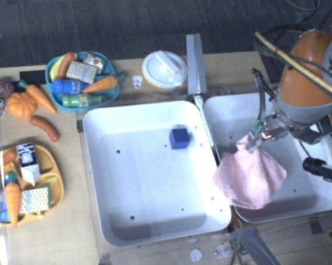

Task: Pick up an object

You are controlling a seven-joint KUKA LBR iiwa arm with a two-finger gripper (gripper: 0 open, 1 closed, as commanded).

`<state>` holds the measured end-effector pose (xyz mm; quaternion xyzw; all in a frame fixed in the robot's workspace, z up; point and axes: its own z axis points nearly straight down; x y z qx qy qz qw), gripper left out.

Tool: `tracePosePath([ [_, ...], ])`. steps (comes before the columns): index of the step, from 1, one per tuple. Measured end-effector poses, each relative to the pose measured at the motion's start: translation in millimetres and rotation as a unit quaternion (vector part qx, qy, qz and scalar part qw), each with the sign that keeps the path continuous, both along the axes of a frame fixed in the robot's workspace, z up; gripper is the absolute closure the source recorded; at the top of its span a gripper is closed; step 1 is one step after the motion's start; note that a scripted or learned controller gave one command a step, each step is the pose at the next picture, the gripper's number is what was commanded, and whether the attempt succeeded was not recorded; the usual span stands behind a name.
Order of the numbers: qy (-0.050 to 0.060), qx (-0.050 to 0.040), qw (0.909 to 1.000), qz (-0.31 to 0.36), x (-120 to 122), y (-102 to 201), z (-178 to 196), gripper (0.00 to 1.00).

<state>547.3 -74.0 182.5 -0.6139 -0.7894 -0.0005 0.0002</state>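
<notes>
A pink cloth [250, 175] is in the right bin [318, 194], bunched to a peak at its top, and its left edge lies over the divider between the bins. My gripper [255, 141] sits right at that peak, shut on the cloth's upper corner. The cloth hangs down and spreads out below the fingers. A small blue cube [180, 137] rests on the floor of the left bin [133, 211], towards its upper right and apart from the gripper.
The arm's orange band [308, 69] and grey wrist lie over the right bin's upper right. A white lidded bowl [164, 69] stands behind the bins. Toy food in a blue bowl [83, 80] and on a yellow plate [19, 184] lies at the left.
</notes>
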Motion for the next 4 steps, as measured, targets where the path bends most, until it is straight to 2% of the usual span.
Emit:
tracePosePath([
  [1,0.001,-0.0007,0.9967,-0.081,46.9,-5.0,-0.7,1.00],
  [2,-0.001,-0.0005,0.9862,0.165,82.5,-6.3,10.6,1.00],
  [3,-0.001,-0.0005,0.9862,0.165,82.6,-6.3,10.8,0.00],
  [4,-0.003,-0.0013,0.9908,0.136,90.1,-80.3,-84.5,0.00],
])
